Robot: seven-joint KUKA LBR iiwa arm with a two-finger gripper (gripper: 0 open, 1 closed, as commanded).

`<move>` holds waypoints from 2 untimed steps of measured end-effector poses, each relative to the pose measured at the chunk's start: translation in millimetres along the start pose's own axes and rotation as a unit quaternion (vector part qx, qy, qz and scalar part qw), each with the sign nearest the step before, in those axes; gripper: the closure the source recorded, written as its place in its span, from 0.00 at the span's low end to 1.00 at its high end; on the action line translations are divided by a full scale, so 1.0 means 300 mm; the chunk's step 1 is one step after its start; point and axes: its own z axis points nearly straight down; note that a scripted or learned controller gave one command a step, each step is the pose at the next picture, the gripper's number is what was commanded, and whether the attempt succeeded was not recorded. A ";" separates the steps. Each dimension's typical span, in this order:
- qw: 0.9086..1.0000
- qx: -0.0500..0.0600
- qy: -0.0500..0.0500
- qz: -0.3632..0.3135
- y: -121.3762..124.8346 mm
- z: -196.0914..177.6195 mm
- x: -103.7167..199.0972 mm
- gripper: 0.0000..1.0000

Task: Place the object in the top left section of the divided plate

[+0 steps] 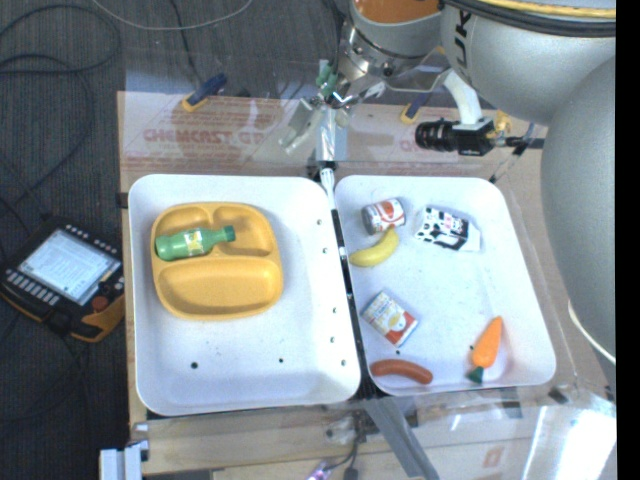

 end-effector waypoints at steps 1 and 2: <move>1.000 0.000 0.000 0.000 0.000 0.000 0.000 0.00; 1.000 0.000 0.000 0.000 0.000 0.000 0.000 0.00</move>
